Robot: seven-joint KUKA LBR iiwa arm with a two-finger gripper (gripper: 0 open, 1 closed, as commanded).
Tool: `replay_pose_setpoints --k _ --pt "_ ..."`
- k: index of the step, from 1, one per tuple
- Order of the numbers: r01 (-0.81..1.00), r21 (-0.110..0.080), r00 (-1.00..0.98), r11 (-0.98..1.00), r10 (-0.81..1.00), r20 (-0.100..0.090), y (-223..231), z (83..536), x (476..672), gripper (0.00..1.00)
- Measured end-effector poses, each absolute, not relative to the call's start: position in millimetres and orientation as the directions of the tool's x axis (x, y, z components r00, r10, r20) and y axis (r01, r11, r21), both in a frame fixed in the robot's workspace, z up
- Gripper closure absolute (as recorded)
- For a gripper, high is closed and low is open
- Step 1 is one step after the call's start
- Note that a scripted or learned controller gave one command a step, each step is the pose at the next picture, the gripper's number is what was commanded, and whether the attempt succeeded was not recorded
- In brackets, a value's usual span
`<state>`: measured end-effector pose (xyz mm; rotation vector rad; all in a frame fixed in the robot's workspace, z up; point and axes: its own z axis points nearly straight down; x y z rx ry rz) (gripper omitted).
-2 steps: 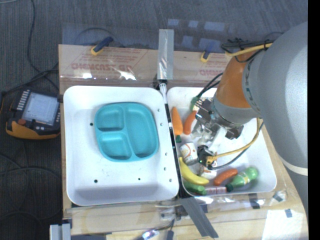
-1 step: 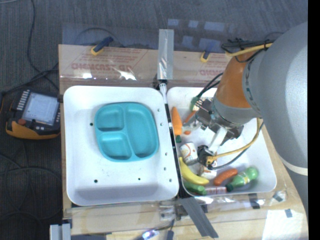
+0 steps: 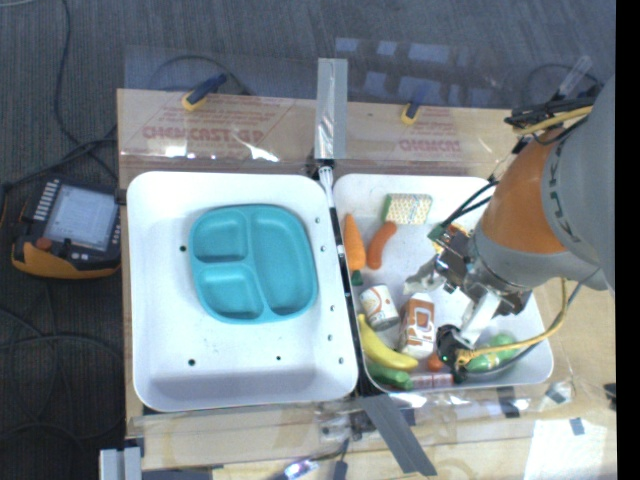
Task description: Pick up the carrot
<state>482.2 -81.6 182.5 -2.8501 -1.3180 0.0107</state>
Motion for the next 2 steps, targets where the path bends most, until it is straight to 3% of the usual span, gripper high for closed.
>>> replay_pose_setpoints --k 1,2 --pt "0.809 -0.004 0.588 -0.588 0.809 -0.004 -79 182 563.1 0.0" --pt "0.825 -0.006 0.566 -0.566 0.825 -0.005 -142 140 482.1 0.0"
